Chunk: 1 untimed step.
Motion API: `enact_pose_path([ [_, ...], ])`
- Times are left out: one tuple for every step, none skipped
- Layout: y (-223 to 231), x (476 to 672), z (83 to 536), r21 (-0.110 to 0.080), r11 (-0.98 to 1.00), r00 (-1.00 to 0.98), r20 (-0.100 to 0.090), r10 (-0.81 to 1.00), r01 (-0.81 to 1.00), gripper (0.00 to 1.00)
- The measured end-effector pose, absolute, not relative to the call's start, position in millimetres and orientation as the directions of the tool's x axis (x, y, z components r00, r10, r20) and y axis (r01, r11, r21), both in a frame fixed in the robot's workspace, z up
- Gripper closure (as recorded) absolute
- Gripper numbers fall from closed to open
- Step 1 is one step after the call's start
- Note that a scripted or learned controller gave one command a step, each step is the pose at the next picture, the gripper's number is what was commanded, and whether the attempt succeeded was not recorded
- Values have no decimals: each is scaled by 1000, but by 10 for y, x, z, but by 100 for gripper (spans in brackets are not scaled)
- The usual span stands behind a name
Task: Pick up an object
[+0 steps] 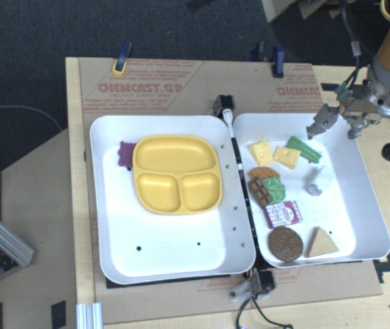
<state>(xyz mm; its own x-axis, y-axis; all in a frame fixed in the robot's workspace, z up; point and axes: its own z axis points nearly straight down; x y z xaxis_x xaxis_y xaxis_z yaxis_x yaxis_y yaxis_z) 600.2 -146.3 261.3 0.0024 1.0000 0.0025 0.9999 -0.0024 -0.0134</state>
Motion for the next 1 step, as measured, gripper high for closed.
enact_pose_path([
  [-1461,6023,2684,-1,0,0,0,1000,1000,0],
])
